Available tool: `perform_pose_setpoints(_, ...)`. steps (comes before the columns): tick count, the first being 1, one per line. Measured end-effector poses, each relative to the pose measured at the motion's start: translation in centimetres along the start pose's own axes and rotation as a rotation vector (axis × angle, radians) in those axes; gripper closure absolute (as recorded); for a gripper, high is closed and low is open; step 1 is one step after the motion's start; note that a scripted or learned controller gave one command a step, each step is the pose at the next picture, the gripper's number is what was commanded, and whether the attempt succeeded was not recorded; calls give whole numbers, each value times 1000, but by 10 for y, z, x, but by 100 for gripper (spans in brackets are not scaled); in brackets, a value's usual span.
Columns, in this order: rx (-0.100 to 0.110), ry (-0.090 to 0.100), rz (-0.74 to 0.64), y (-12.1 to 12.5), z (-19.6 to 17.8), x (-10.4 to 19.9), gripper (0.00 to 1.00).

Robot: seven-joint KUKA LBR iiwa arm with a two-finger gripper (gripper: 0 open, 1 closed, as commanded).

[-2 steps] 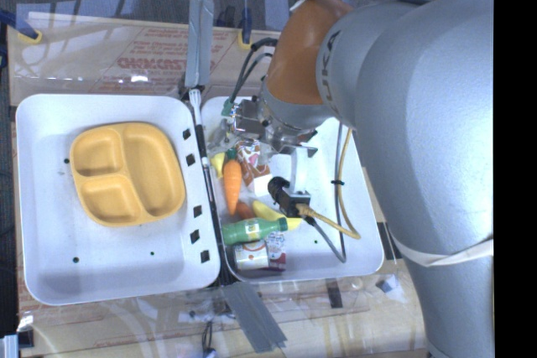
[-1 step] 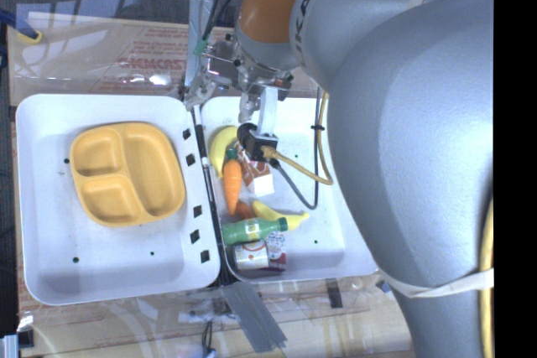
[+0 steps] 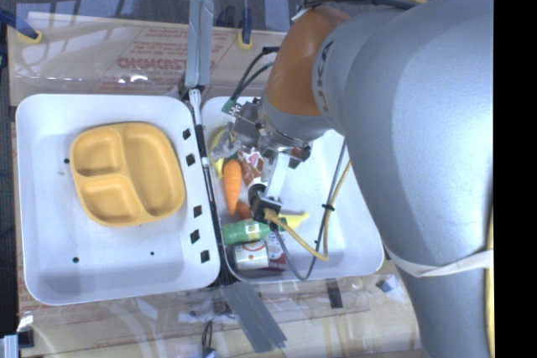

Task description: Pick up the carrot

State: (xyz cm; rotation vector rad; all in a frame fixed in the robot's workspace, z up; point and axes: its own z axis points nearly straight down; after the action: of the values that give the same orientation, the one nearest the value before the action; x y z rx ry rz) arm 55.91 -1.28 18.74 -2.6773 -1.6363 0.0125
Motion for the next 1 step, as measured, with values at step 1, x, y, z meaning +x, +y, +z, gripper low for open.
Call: perform_pose_setpoints(1,-2,1,175,39,-18,-53,0)
